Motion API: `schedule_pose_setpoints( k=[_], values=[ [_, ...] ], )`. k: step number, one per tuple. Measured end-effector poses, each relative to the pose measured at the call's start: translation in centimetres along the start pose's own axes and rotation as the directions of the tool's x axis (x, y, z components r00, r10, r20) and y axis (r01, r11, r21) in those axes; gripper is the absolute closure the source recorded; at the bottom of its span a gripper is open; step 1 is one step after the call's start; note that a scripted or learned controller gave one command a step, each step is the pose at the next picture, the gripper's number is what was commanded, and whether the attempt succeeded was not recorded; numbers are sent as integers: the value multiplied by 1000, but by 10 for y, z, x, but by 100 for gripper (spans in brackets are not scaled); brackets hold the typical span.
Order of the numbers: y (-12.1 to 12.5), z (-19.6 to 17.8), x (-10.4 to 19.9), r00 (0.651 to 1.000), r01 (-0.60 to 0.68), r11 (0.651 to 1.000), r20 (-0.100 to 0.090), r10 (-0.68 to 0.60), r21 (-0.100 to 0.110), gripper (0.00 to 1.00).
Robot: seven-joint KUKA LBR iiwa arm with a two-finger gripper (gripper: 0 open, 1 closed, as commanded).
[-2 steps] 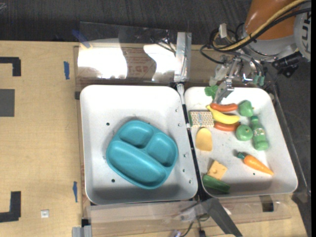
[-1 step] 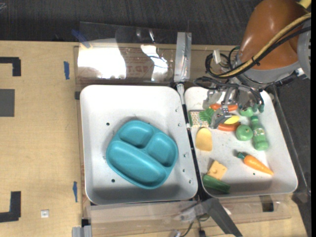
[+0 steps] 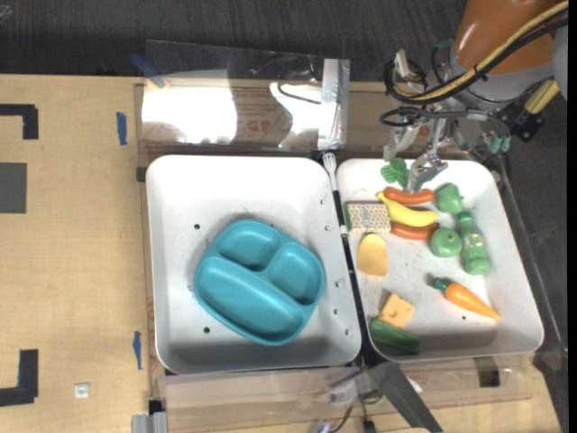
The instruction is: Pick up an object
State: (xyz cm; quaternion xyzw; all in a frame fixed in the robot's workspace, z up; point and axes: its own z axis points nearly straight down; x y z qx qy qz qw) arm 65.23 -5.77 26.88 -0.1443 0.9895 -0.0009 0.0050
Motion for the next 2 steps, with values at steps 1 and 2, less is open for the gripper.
schedule_pose_setpoints(
  k=[1, 2],
  values=[
    [-38, 42, -4, 983, 181, 983, -4, -181, -4, 100],
    [-119, -9, 27, 936, 352, 936, 2, -352, 3, 100]
  ],
)
